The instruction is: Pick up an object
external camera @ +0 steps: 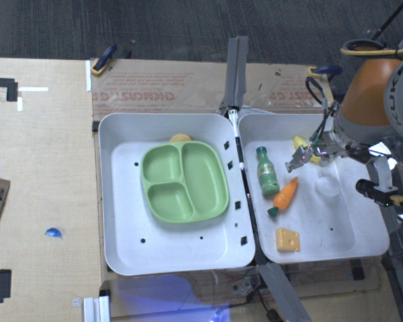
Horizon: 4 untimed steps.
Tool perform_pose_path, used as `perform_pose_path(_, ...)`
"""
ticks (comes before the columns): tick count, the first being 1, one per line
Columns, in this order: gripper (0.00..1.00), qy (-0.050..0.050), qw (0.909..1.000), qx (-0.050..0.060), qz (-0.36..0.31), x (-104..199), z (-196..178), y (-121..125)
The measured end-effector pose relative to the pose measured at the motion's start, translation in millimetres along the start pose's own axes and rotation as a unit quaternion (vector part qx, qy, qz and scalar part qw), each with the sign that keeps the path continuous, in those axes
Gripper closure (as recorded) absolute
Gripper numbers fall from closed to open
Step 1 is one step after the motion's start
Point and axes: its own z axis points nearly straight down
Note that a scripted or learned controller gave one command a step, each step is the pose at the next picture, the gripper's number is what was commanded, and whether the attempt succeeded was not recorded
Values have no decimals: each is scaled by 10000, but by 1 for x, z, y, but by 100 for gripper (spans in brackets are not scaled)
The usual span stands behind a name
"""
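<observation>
- Gripper [302, 158]: I see it low over the right bin [342, 243], near the back wall; I cannot tell how its claw stands
- Yellow object [300, 142]: partly hidden just behind the gripper, possibly a banana; nothing visibly held
- Green bottle [266, 171]: lying in the right bin, left side, just beside the toy carrot [285, 194]
- Cheese wedge [288, 240]: near the front of the right bin, apart from the carrot
- Green divided plate [185, 180]: I log it in the left bin [121, 240], with a small orange-yellow item [180, 138] peeking behind its back rim
</observation>
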Motion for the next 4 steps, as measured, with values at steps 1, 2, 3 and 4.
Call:
perform_pose_path(1,0,2,10000,6,71,57,23,-40)
perform_pose_path(2,0,-6,9931,-10,-1171,103,-78,-44)
perform_pose_path(3,0,-11,9998,-10,-176,37,-156,-70)
perform_pose_path(4,0,-1,10000,5,92,46,-11,-19)
